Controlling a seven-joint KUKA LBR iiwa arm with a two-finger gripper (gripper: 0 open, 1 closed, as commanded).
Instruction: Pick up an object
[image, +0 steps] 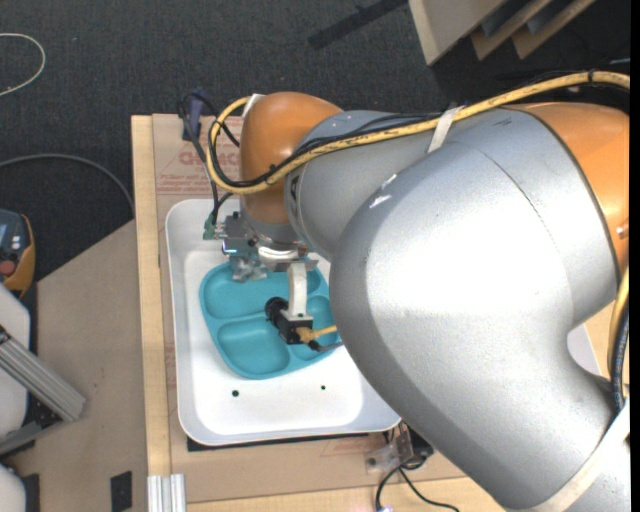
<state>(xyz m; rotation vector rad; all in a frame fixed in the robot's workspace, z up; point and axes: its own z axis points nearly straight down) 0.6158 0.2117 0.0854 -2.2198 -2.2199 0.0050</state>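
Camera view: down at a slant on the bench (150, 300), a pale board with dark floor (100, 70) on the far and left sides.
Left side: shallow white bin (270, 415) lying on the bench, its right end hidden under the arm.
Thing to pick: teal plate (245, 345) with moulded compartments, flat on the bin floor, in the far and middle part of the bin; right portion covered by the robot.
Bin floor nearby: bare white on the near side of the plate, marked by two small dark specks (235, 393).
Tool: gripper (245, 265) pointing down over the far left part of the plate, close above its rim.
Tool state: cannot tell whether apart or together; cannot tell whether touching the plate; nothing seen clamped in it.
Robot body: grey arm (470, 280) very large across the right and near right, reaching left.
Wrist: orange band (275, 130) at the far end of the bin, just above the gripper.
Wiring: yellow cable (500, 100) running along the top of the arm towards the band.
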